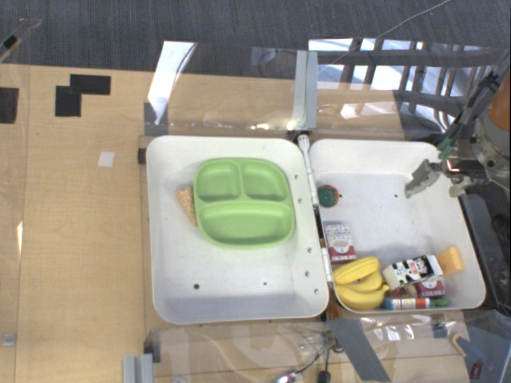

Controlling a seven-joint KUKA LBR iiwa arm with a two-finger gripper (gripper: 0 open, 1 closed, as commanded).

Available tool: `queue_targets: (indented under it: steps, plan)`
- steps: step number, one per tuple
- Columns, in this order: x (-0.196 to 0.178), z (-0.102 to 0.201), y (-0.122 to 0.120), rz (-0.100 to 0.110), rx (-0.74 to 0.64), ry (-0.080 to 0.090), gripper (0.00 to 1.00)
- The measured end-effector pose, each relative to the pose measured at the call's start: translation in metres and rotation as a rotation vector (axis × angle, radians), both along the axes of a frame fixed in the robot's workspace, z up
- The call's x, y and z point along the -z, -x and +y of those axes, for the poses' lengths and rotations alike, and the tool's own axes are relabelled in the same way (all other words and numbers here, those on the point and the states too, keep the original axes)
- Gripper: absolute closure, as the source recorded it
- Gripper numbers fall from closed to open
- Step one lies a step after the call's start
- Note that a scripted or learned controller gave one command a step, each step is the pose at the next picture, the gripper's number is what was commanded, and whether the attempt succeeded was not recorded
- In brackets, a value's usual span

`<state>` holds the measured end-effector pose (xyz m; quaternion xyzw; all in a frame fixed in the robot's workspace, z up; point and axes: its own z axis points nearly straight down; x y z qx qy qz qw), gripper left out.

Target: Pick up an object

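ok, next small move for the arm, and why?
Probably move down-left toward the bananas. The gripper hangs over bare floor in the right bin, holding nothing, while the objects cluster along that bin's near edge.

Bench (72, 238): light wood surface, carried two shallow white bins side by side.
Left bin (172, 286): sat directly on the bench, its right wall touching the other bin.
Right bin (375, 162): sat on the bench, nearer the right edge.
Black marks (81, 92): blocky shapes lay on the bench's far left.
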<state>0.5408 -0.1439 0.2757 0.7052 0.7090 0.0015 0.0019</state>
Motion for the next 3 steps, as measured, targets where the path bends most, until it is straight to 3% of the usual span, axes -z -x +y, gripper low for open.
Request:
queue_targets:
  steps: [1,2,3]
  plan:
    - [-0.057,0.036,0.015,-0.003,-0.053,0.0,0.0]
    - [0.068,0.06,0.017,0.002,0.046,-0.001,0.0]
    - [0.091,0.091,-0.051,0.001,0.028,-0.001,0.0]
